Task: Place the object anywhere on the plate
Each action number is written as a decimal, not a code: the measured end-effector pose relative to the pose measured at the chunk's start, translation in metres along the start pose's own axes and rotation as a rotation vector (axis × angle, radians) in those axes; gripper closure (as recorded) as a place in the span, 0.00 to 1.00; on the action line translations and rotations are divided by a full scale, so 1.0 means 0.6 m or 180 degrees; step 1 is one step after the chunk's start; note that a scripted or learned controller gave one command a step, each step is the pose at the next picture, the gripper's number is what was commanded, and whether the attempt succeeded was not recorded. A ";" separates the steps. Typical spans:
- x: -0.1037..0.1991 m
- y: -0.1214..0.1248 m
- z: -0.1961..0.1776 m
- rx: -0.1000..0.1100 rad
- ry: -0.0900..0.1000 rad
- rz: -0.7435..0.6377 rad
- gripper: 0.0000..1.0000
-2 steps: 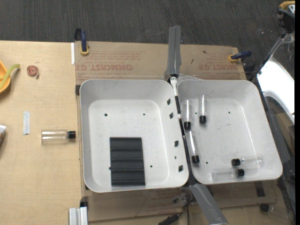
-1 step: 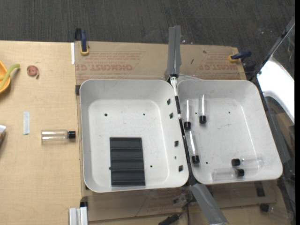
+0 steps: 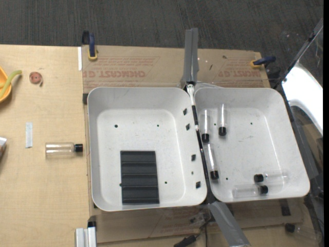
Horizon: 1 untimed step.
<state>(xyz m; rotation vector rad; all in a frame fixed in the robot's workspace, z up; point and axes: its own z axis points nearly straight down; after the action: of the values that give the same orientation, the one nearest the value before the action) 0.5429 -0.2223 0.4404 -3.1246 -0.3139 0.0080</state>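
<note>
Tool: grip state can't tell.
Left shallow white bin [image 3: 92, 138]: black ribbed rectangular plate [image 3: 139, 177], near front wall.
Right shallow white bin [image 3: 289, 133]: five clear black-capped plastic tubes [image 3: 222, 118], lying flat.

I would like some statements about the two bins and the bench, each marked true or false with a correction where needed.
1. A dark ribbed plate lies in the left bin. True.
2. The plate sits in the far half of that bin. False: it lies near the front wall.
3. Several clear vials with black caps lie in the right bin. True.
4. One vial rests on the plate. False: it is in the right bin, like the others there.
5. A clear bottle lies on the bench left of the bins. True.
6. Both bins are black. False: they are white.
</note>
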 end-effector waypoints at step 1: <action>0.091 -0.104 0.001 -0.0004 0.0003 0.0000 0.00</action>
<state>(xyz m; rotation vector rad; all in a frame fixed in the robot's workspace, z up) 0.5839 -0.1501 0.4398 -3.1258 -0.3142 0.0064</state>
